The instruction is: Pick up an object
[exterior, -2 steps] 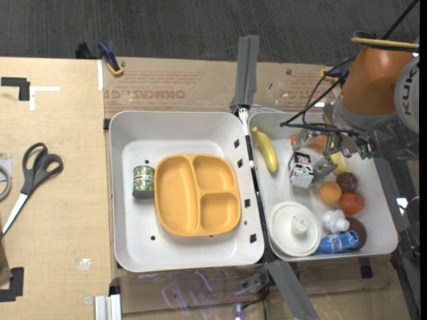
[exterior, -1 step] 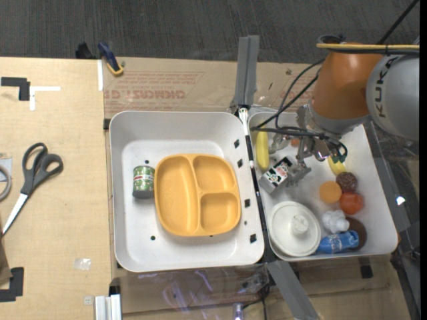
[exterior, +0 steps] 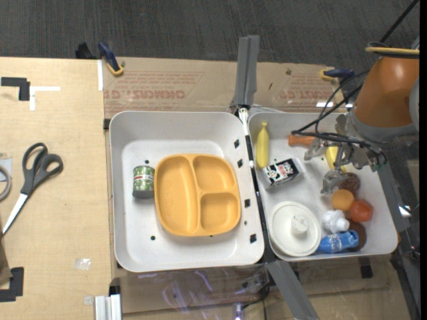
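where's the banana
In the right bin, along its left wall near the far end, lies the banana, just beyond the small carton.

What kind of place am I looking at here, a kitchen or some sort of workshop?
Most likely a robotics lab bench, not a kitchen. A robot arm reaches over two white bins of toy-like food and dishes, such as a banana and a yellow divided plate. Scissors lie on the plywood benchtop.

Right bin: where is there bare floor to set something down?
In the right bin, bare floor lies between the milk carton, white lid and fruit pile, under the gripper. The lower right corner is crowded.
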Controlling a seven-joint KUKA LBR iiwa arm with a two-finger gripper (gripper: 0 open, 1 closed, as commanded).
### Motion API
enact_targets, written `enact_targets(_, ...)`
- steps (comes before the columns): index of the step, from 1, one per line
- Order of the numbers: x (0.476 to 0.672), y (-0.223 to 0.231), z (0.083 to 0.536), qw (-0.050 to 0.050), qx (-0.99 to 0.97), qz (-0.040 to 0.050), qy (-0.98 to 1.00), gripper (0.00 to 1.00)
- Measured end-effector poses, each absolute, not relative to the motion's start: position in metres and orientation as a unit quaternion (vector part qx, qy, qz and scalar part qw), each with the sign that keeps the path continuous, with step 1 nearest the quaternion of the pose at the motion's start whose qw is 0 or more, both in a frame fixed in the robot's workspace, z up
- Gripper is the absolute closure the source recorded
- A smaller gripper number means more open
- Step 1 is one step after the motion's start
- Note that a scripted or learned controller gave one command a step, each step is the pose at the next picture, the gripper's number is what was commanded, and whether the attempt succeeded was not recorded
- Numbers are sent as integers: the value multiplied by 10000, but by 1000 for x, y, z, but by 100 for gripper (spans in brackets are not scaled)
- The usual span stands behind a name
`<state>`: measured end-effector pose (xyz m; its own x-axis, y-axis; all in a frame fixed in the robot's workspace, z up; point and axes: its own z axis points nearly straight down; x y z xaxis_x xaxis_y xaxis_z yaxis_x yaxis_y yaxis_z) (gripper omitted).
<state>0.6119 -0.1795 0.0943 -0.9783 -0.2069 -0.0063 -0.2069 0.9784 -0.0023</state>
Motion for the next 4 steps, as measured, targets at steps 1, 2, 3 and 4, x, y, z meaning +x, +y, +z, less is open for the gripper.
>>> enact_targets(1,652,-129,95,43,-315,-6,9995,0)
enact_targets(2,655,-163,96,47,302,-6,9995,0)
enact_targets(3,657,-163,107,84,291,-17,9995,100)
enact_targets(4,657,-150,94,29,1473,-1,9891,100)
